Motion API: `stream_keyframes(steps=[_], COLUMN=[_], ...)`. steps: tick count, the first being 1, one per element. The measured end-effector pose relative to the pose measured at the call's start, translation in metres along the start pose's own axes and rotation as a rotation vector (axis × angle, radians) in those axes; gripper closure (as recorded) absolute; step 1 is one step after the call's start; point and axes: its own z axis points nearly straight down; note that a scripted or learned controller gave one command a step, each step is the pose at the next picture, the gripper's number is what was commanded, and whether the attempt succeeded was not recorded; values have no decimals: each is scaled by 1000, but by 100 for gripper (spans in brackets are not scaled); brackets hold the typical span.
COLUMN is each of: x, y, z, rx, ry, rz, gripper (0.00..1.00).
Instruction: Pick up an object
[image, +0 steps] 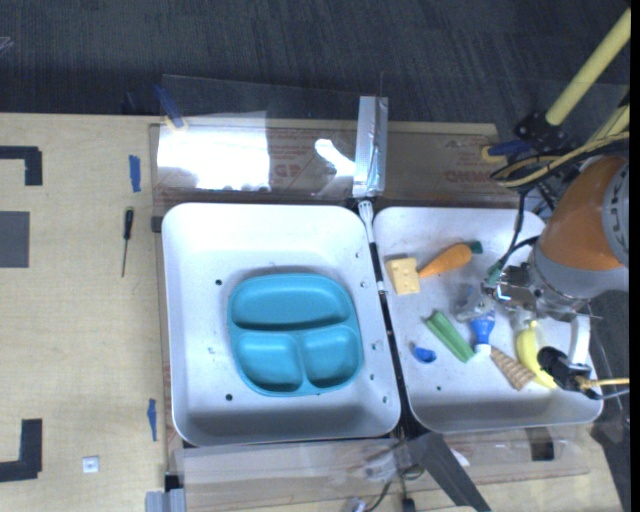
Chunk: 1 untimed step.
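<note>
Banana (531, 354) lies diagonal, tip lower-right; hand (492, 293) above toys, grip state unclear.

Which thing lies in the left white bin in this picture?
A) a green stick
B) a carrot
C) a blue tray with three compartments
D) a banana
C: the blue tray sits alone in the left bin, while the carrot, banana and green stick lie in the right bin.
</note>
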Motion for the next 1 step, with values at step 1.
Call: stream_keyframes(steps=[1], x=[0], y=[2], z=[-12], rx=[-5], ry=[0], rz=[1], gripper=[100])
